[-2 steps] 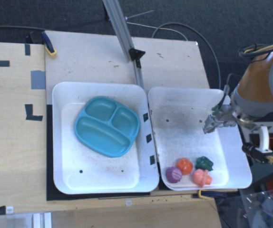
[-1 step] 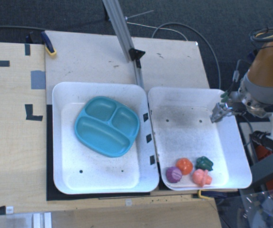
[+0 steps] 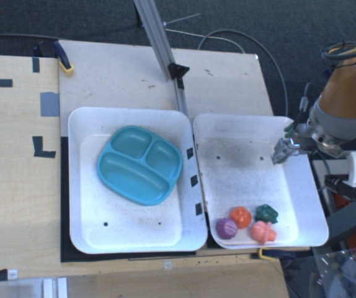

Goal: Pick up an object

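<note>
From where I stand, the hand (image 3: 281, 152) sits over the upper right part of the right bin (image 3: 302, 185), close to its far right wall, and nothing is caught in it; whether it is apart or together I cannot tell, since the tip is small and blurred against the white floor. The things worth picking are all down in the near corner of that same bin: an orange ball-like toy (image 3: 240, 216), a purple one (image 3: 226, 228) touching it on the lower left, a pink lumpy toy (image 3: 263, 232) just beside them, and a dark green piece (image 3: 266, 213) above the pink one. So the cluster lies toward the front edge of the bench (image 3: 17, 166) from the hand, and slightly to the left in the view, with bare bin floor between. I would judge the green piece and the orange toy the nearest, and since the four are packed close, a descent onto one risks nudging its neighbours. The blue divided plate (image 3: 139, 164) lies in the left bin (image 3: 79, 185), well apart from the hand.
</note>
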`<state>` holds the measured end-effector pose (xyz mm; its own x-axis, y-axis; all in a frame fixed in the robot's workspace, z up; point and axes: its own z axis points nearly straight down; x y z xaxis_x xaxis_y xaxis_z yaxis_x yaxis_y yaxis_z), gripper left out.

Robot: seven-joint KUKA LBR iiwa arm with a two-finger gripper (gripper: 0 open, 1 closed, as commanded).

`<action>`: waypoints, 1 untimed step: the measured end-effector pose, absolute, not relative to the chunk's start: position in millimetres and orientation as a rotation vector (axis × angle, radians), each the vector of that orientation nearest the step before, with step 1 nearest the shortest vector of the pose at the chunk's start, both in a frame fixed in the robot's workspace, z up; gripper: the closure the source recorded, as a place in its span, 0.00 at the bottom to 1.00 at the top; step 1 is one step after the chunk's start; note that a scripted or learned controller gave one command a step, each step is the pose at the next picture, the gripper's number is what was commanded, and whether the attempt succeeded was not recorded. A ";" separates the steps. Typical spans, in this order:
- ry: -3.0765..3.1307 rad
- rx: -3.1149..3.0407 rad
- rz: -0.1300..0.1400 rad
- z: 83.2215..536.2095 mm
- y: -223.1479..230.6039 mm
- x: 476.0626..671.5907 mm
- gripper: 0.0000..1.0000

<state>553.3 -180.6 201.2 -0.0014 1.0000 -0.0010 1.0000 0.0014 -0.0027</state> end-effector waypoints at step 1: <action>-2.228 -2.213 -0.002 202.6 -135.2 579.3 1.00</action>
